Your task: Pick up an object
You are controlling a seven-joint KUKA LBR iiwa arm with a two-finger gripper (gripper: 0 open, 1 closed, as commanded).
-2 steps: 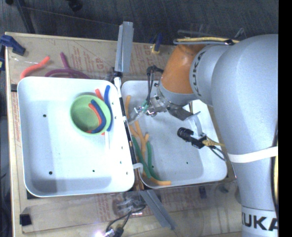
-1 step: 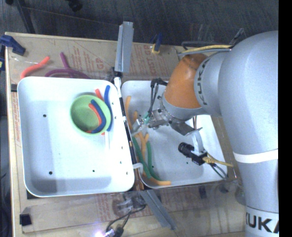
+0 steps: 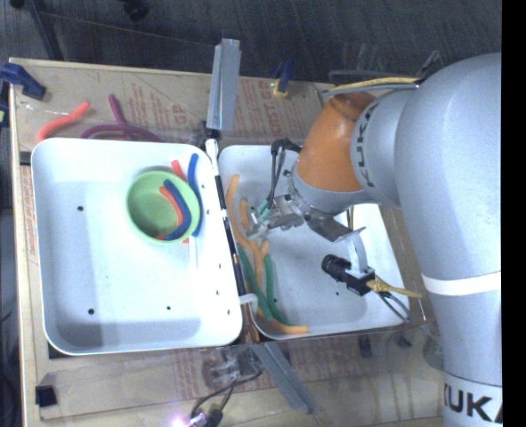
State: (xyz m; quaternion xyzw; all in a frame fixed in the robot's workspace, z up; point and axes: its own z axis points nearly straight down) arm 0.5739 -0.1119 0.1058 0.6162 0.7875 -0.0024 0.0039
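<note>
1. While my gripper [image 3: 261,223] hangs low at nine o'clock in the right bin [image 3: 383,318], I cannot tell its state.
2. Orange and green noodle-like strips [image 3: 261,269] lie just beside and below it, along that bin's left wall.
3. I see a green bowl [image 3: 160,205] holding curved strips in the left bin [image 3: 76,274].

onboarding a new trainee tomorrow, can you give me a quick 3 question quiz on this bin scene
1. True or false: the green bowl sits in the left bin.
2. Which bin is the gripper over? A) left B) right C) neither
3. Fill in: the orange and green flexible sticks lie along the right bin's ____ wall.

Key: 1 true. 2 B, the right bin. 3 left, beside the divider between the bins.
</note>
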